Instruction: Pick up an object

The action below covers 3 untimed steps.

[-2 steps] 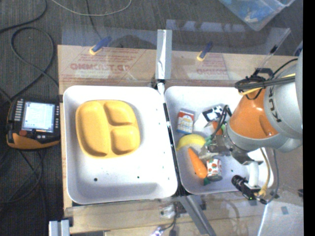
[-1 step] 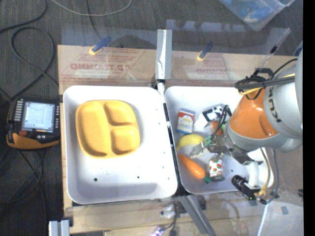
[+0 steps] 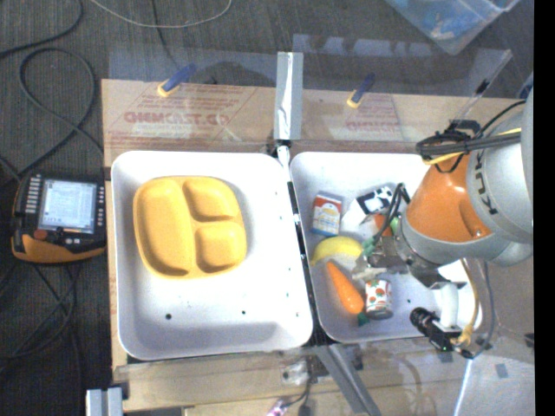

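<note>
The right bin (image 3: 416, 167) holds several small objects. A small red, white and blue carton (image 3: 327, 213) stands near its left wall. Below it lie a yellow lemon (image 3: 336, 250) and an orange carrot (image 3: 344, 288). A small can with a red and white label (image 3: 377, 298) sits beside the carrot. At the back of the bin is a black and white item (image 3: 375, 199). My gripper (image 3: 380, 263) hangs low over the bin's middle, just right of the lemon and above the can, under the orange wrist band (image 3: 442, 204). The arm hides the bin's right half.
The left bin (image 3: 139, 319) holds a yellow compartment tray (image 3: 191, 225). A teach pendant (image 3: 59, 215) lies on the floor to the left. A clear plastic box (image 3: 451, 3) sits at the top right. Cables run along the arm.
</note>
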Each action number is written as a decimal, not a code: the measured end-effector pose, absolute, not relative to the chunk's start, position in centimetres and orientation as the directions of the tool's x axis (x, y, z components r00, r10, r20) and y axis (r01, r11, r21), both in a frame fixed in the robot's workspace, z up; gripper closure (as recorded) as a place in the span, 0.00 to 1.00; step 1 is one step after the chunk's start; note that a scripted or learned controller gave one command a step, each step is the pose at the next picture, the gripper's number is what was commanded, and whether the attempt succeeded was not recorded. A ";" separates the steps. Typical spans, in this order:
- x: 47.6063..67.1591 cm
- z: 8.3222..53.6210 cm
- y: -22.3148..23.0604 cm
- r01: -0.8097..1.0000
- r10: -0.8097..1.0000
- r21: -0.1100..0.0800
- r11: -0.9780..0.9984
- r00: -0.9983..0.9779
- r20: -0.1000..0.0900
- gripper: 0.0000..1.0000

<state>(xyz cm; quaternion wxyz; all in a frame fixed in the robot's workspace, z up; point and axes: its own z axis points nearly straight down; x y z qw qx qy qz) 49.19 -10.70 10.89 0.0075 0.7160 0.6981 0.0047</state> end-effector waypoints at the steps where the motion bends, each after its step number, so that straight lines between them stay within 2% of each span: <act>1: 49.1 11.6 -10.6 1.000 1.000 0.014 -0.026 0.026 -0.003 1.00; 2: 51.4 9.3 -10.2 0.984 0.984 0.012 -0.177 0.177 0.001 1.00; 3: 51.5 9.2 -10.2 0.984 0.984 0.018 -0.176 0.176 -0.001 0.00</act>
